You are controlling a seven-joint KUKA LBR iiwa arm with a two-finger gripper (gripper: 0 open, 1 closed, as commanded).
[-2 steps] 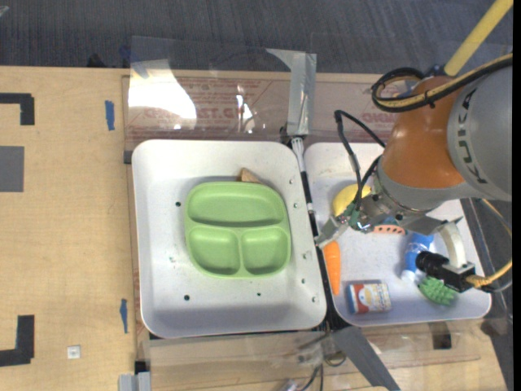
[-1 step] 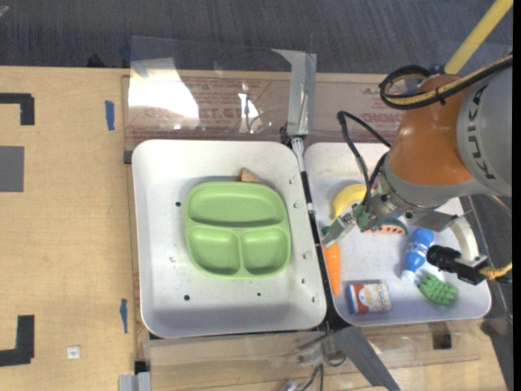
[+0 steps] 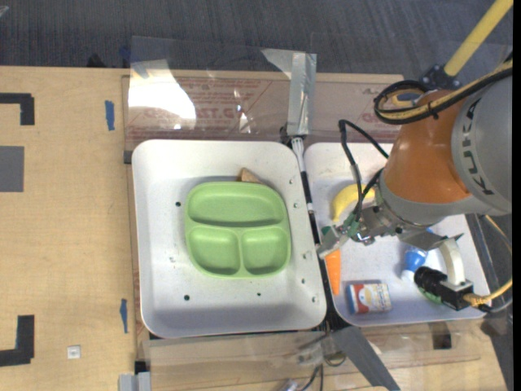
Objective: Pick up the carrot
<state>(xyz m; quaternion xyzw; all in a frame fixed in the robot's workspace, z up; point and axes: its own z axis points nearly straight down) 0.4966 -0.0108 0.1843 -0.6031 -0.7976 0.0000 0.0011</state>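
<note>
Two shallow white bins sit side by side on the bench. The left bin (image 3: pixel 159 243) holds a green three-compartment plate (image 3: pixel 238 227), with a small brown object (image 3: pixel 248 175) just beyond the plate's far rim. In the right bin (image 3: pixel 407 308), the arm (image 3: pixel 435 161) reaches in from the right, its orange band above the wrist. The gripper (image 3: pixel 354 228) hangs low near the bin's left wall; its opening cannot be told from this angle. The carrot (image 3: pixel 332 271) lies along that left wall, just below the gripper. A yellow object (image 3: pixel 348 201) sits beside the wrist, a small labelled can (image 3: pixel 368 296) near the front, and a blue object (image 3: pixel 414 261) further right.
</note>
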